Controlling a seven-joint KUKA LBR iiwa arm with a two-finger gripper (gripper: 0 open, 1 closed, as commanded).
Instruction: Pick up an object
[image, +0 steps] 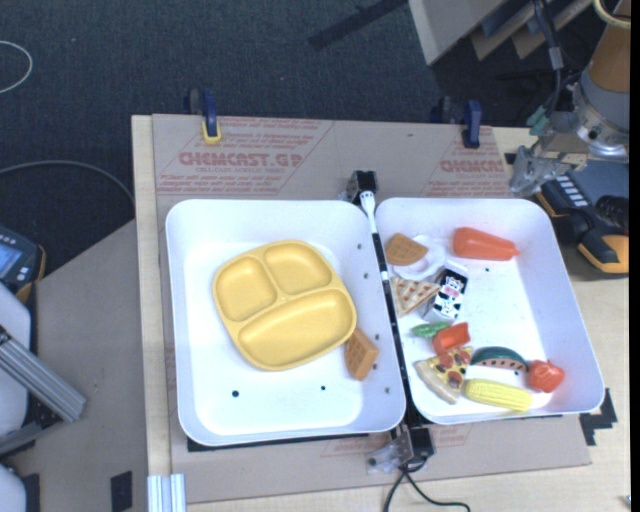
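Two glossy white bins (190, 300), one with a three-compartment yellow plate (285, 303).

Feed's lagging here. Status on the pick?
Hand above right bin's far corner, nothing visibly held. Orange carrot nearest, lying free. Nothing blocking.

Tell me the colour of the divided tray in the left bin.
Yellow. The divided tray shows plainly in the camera view.

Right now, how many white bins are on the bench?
2. The left shallow white bin holds a yellow divided plate; the right shallow white bin beside it holds the toy food, such as a yellow corn cob.
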